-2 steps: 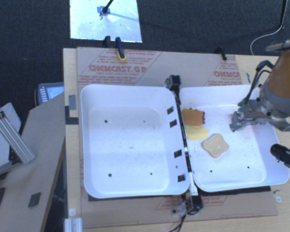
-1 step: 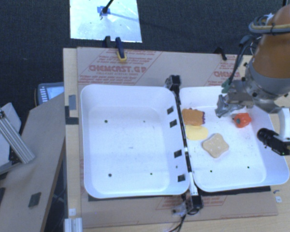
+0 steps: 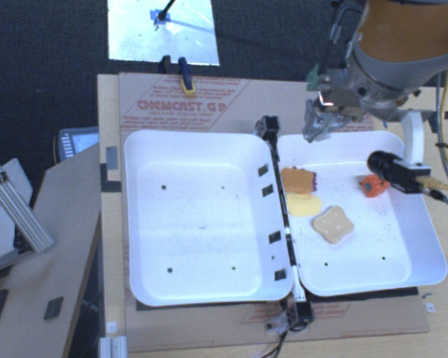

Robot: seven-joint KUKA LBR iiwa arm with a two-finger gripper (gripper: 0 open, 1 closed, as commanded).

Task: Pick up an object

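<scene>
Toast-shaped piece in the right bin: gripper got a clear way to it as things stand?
Probably yes. The toast-shaped piece lies uncovered on the floor of the right bin, close beside the yellow piece. The gripper sits above the bin's far rim, with nothing standing between them.

We see open floor across the left bin (image 3: 201, 222) & the near half of the right bin (image 3: 373, 263). Obstacles in the right bin: orange block (image 3: 299, 179), yellow piece (image 3: 305, 206) & toast slice (image 3: 332, 224) bunched by the divider (image 3: 282, 215); red thing (image 3: 371, 187) sits apart, twd the right wall.
</scene>
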